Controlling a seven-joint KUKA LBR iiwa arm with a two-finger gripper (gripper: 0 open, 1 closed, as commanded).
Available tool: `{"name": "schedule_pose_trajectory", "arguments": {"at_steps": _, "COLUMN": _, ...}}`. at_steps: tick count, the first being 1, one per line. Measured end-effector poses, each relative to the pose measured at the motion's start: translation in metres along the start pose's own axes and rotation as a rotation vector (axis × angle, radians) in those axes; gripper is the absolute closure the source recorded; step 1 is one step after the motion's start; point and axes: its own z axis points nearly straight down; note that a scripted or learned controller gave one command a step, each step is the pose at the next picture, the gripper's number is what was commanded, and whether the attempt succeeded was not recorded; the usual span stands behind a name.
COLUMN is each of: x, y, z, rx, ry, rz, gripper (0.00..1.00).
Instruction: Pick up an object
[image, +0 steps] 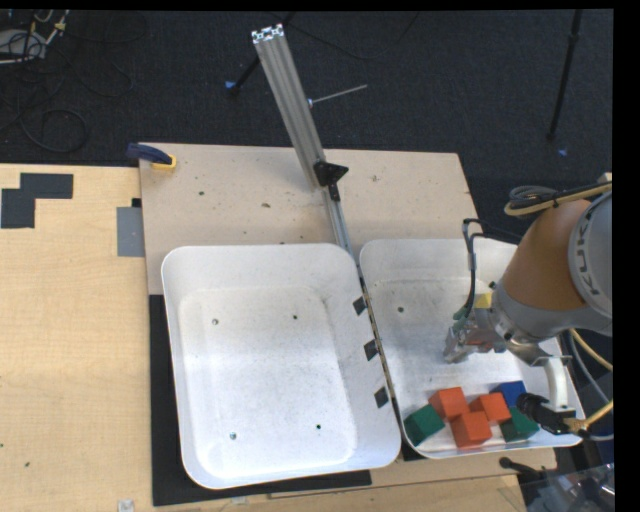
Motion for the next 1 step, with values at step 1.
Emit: {"name": "schedule_pose_trajectory", "arguments": {"at_steps": 1, "x": 0.0001, "y": 0.0049, "z": -0.0622, "rx": -0.006, "ry": -0.004, "rz": -0.01, "gripper": 1.0}}
